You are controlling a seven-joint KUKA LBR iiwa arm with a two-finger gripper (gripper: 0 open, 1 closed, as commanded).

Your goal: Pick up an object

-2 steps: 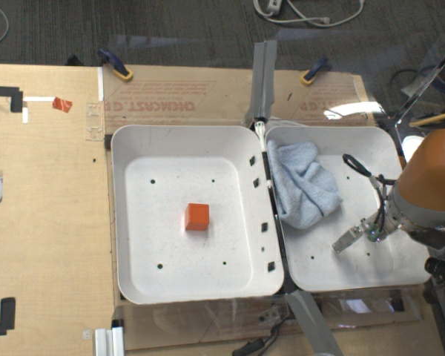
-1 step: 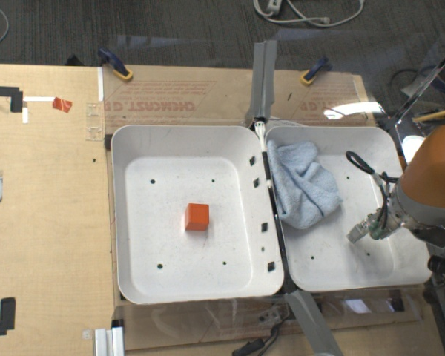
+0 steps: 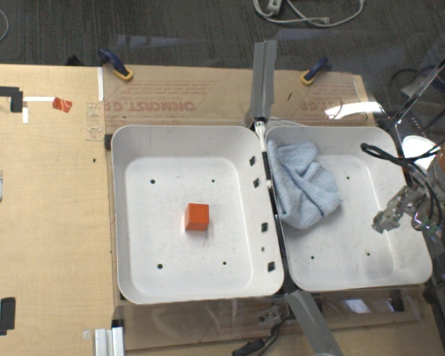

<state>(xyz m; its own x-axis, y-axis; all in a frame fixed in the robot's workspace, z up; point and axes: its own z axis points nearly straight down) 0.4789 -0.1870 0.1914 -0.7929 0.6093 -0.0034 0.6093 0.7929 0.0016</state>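
Observation:
An orange-red block (image 3: 197, 217) rests on the floor of the left bin (image 3: 133, 273), a little left of its middle. A crumpled light-blue cloth (image 3: 304, 185) lies in the right bin (image 3: 356, 277), against its left wall. My gripper (image 3: 391, 219) hangs over the right side of the right bin, well right of the cloth and apart from it. Nothing shows between its fingers. The arm enters at the frame's right edge, with black cables looping above the gripper.
A grey divider (image 3: 264, 87) runs between the bins at the back. Cardboard (image 3: 178, 99) lies behind the bins with two clamps on it. A wooden bench surface (image 3: 44, 213) spreads to the left.

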